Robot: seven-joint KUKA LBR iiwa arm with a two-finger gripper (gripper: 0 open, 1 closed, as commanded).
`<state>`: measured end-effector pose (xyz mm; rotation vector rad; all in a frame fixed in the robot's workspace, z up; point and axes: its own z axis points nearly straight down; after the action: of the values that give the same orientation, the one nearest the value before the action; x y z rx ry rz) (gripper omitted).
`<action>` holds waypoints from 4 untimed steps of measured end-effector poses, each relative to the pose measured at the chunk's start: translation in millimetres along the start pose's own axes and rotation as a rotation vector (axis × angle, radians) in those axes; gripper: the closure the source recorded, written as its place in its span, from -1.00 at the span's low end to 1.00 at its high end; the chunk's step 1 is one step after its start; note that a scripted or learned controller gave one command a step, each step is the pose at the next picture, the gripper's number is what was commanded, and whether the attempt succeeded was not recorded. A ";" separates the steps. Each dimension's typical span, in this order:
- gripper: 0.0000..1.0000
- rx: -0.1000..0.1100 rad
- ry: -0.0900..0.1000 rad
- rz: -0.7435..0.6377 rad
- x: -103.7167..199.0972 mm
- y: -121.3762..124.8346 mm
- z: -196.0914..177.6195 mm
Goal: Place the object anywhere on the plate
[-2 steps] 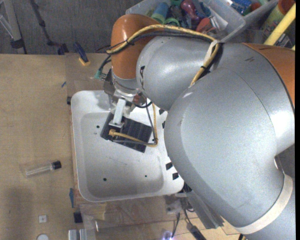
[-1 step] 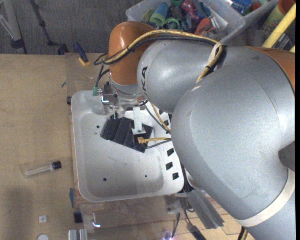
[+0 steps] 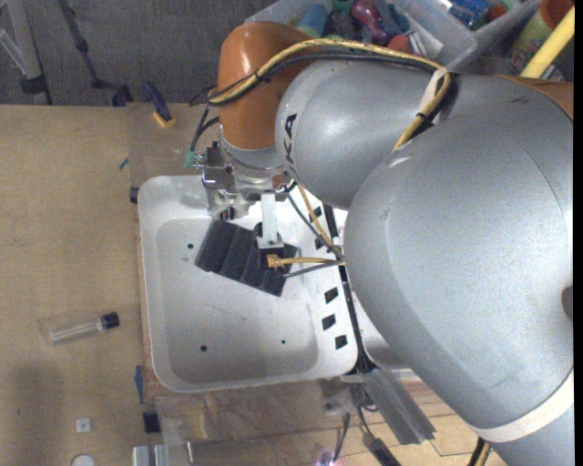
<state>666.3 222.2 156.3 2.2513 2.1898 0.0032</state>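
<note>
My gripper (image 3: 239,259) hangs low over the left white bin (image 3: 146,282), in its upper middle part, with its black body pointing down at the bin floor. The orange band (image 3: 250,82) and grey wrist sit right above it. I see nothing held at the gripper, and the black body hides whatever lies under it. From this angle I make out no plate and no loose object in the bin; the bare floor (image 3: 228,341) shows just a few small dark dots.
The big grey arm (image 3: 455,227) covers the right bin and the right half of the view. A clear vial with a black cap (image 3: 80,326) lies on the brown bench left of the bin. A tub of colourful items (image 3: 392,23) stands at the back.
</note>
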 end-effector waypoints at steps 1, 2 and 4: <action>1.00 0.005 0.001 -0.593 2.6 -5.9 39.4; 1.00 -0.008 0.009 -0.528 2.4 1.8 60.9; 1.00 -0.017 -0.001 -1.425 -2.9 -11.4 63.5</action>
<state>655.0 219.6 92.8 0.2710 3.1157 0.0171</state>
